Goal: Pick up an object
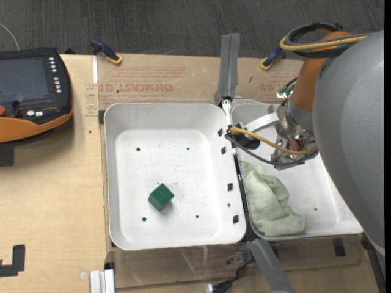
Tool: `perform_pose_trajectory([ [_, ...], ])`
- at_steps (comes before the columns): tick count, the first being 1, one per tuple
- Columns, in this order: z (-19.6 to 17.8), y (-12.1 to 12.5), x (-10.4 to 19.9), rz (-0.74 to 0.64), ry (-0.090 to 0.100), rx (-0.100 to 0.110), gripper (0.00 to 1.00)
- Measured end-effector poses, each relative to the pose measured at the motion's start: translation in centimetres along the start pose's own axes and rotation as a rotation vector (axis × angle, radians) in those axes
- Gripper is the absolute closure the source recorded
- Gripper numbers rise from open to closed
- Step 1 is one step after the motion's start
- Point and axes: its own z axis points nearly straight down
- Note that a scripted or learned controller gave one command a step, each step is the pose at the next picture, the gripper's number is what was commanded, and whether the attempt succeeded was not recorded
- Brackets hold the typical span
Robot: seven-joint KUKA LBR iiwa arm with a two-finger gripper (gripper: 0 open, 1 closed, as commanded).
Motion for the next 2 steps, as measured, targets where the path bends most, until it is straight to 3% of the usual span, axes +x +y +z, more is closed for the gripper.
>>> perform_pose_trajectory([
  [1,-4.5,-0.3,-1.8,-0.001,0.002,0.0,1.0],
  [2,2.0,-2.6,-5.1,-0.046,-0.001,0.002,1.0],
])
